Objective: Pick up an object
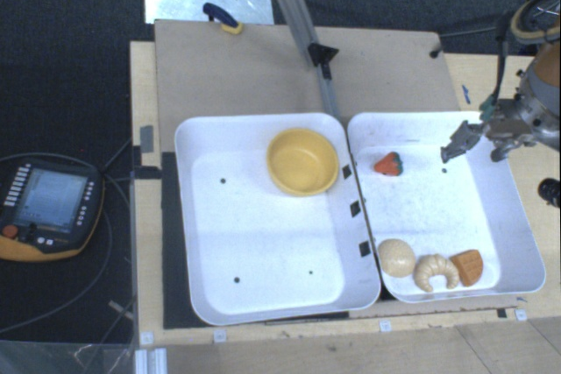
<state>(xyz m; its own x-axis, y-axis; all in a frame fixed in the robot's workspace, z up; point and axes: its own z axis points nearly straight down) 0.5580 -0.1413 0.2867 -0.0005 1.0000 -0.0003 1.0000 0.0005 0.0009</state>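
My gripper (472,153) hangs over the far right part of the right bin (517,215), its two dark fingers spread open with nothing between them. A small red strawberry (388,164) lies in that bin, to the left of the gripper and apart from it. Along the bin's near edge sit a pale round bun (396,257), a croissant (436,271) and an orange bread piece (468,266), close together. The left bin (219,276) holds a yellow bowl (302,160) at its far right corner.
A slanted metal pole (294,0) ends in a black clamp just beyond the seam between the bins. A teach pendant (48,206) lies on the floor at the left. A brown board (263,70) lies under the bins.
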